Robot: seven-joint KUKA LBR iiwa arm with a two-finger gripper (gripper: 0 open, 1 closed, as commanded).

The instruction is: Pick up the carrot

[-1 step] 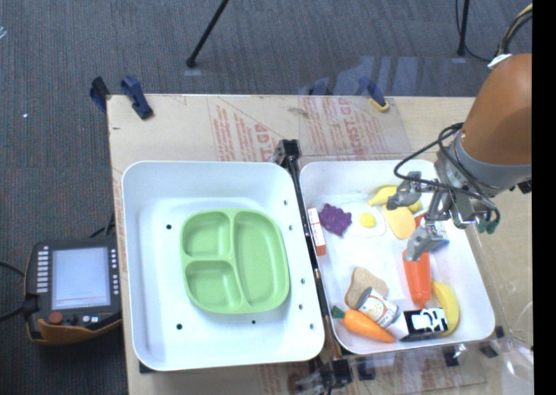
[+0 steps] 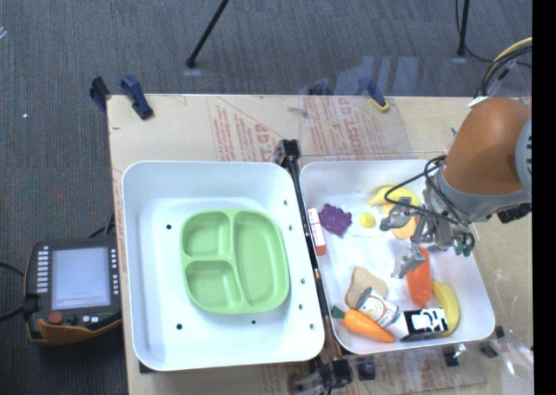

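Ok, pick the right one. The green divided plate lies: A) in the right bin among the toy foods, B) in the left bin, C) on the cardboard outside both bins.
B: the green divided plate lies flat in the left bin, apart from the toy foods in the right bin.

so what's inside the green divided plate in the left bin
The green divided plate sits in the left bin and all three of its compartments show bare green, with nothing covering them. The carrot lies in the right bin.
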